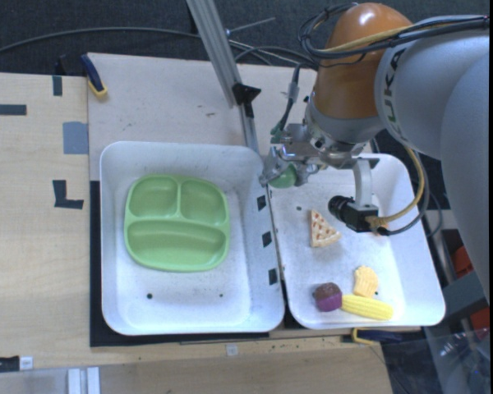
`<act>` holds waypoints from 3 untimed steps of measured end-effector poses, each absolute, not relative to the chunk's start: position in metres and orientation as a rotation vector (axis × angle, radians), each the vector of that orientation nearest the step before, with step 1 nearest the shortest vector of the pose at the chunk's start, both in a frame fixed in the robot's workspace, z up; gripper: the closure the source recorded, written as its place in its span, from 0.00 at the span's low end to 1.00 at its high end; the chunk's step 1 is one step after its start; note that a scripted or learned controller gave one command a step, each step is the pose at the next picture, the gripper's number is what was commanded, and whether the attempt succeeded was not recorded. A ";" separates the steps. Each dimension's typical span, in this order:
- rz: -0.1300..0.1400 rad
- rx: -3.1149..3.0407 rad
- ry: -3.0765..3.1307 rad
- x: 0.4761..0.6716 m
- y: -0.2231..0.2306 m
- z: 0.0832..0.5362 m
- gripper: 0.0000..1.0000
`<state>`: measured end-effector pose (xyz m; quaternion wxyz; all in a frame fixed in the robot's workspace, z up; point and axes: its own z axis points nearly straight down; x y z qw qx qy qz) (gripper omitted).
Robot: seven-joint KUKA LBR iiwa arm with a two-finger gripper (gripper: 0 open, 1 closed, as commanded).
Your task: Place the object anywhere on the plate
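The pincer (pixel 281 171) is hanging over the inner edge of the right-hand bin (pixel 411 245), just beside the wall where the two bins are meeting. A small green object (pixel 284 176) is showing right at its tip, touching the metal parts there; whether the fingers are actually closing on it or merely sitting over it cannot be told, because the wrist hardware is crowding that spot. Above and to the right of the pincer, the orange band (pixel 353 52) of the arm is bulging into view, with the grey arm (pixel 444 80) stretching off to the right.

Well to the left of the pincer, the green plate (pixel 177 223) is lying in the left-hand bin (pixel 115 220), its three compartments facing up. Below and to the right of the pincer, a wedge-shaped pizza slice toy (pixel 321 228) is lying on the right bin's floor. Further below it, near the bin's lower rim, a purple item (pixel 328 296), a yellow piece (pixel 365 281) and a corn cob (pixel 366 307) are sitting close together. The light wooden tabletop (pixel 33 220) is carrying both bins, spreading away to the left of the pincer.
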<state>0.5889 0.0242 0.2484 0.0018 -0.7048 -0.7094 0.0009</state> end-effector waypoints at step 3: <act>0.001 -2.217 -2.224 0.559 0.136 0.237 1.00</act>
